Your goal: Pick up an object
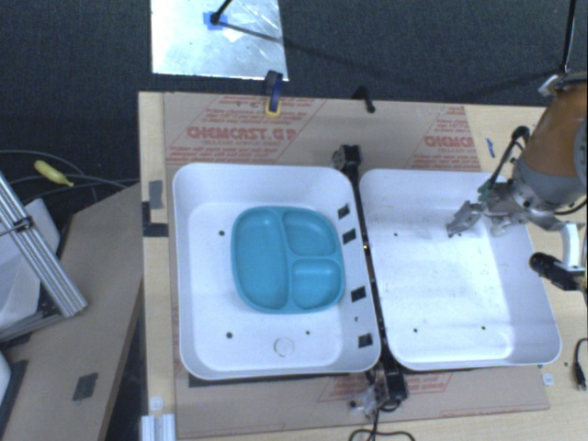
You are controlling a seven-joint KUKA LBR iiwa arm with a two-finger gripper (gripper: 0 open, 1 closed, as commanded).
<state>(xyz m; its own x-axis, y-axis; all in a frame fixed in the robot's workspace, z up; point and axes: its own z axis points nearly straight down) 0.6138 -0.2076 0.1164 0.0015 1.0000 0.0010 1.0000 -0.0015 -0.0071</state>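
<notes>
A blue three-compartment plate (283, 257) lies flat in the middle of the left bin (197, 200). A small pale round disc (283, 345) rests on that bin's floor just in front of the plate. My gripper (478, 224) hangs over the far right part of the right bin (441, 338), well away from both objects. Its fingers are spread open with nothing between them; one fingertip (456, 225) points left, toward the bin's middle.
The grey arm with its orange band (560, 145) comes in over the right bin's right rim. A black divider with clips (358, 265) separates the bins. Cardboard (239, 131) lies under the bins, with a yellow clamp (273, 95) at its far edge.
</notes>
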